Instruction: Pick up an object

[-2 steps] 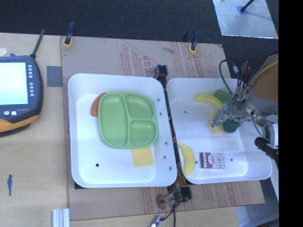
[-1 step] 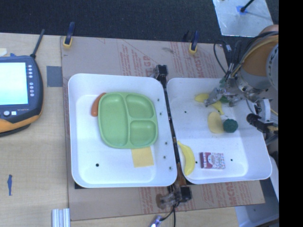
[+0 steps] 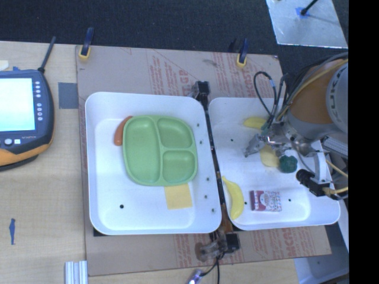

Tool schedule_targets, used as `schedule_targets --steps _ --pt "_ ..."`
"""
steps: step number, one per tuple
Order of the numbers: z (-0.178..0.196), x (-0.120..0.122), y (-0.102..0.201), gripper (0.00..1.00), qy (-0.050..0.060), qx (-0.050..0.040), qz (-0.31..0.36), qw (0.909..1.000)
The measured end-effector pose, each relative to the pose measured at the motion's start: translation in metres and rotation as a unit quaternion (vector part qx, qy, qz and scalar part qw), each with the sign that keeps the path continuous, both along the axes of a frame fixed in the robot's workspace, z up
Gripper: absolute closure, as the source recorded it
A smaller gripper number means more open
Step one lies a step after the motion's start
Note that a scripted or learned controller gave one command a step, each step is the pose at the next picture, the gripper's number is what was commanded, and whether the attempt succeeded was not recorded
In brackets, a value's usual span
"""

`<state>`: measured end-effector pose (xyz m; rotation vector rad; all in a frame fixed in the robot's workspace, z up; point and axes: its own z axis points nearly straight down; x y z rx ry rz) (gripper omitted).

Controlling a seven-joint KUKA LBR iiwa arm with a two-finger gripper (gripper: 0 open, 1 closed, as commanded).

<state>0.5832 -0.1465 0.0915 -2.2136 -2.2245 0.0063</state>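
The right bin (image 3: 237,114) holds several objects. A yellow piece (image 3: 254,122) lies near its far side. A pale yellow item (image 3: 269,158) and a dark green round object (image 3: 288,164) sit close together in the middle. Near the front are a red and white packet (image 3: 265,200) and a yellow banana (image 3: 235,197), which lies by the left wall. My gripper (image 3: 259,144) hangs low over the bin's middle, just above and left of the pale yellow item. The arm's wrist and cables cover the bin's right side.
In the left bin (image 3: 103,203), a green divided plate (image 3: 160,149) lies over an orange-red item (image 3: 119,131), with a yellow flat square (image 3: 178,196) in front of it. A handheld control tablet (image 3: 21,114) rests on the bench at far left.
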Motion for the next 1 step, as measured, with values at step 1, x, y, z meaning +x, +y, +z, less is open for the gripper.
schedule_targets --steps 1 --pt "0.0104 -0.0001 -0.0014 1.0 0.001 -0.001 0.001 1.0"
